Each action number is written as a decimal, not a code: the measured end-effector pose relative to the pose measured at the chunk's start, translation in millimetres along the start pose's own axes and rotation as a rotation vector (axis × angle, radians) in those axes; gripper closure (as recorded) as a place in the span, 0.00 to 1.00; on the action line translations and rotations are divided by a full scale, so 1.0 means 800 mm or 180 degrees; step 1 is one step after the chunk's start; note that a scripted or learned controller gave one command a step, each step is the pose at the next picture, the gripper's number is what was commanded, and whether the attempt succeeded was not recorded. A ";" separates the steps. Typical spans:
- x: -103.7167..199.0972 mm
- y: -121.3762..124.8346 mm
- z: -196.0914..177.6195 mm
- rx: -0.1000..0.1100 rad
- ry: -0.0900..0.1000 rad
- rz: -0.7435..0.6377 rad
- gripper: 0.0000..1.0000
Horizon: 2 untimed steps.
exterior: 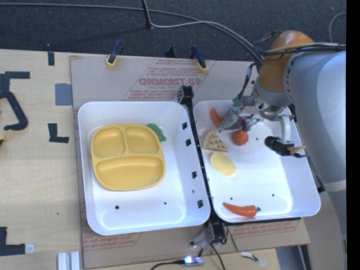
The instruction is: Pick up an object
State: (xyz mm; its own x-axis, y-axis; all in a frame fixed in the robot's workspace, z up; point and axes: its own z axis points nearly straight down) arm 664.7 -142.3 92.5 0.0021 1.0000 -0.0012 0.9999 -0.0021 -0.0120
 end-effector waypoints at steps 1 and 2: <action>0.098 0.000 -0.122 -0.0067 0.0008 -0.0028 1.00; 0.093 -0.003 -0.115 -0.0036 0.0003 -0.0008 0.00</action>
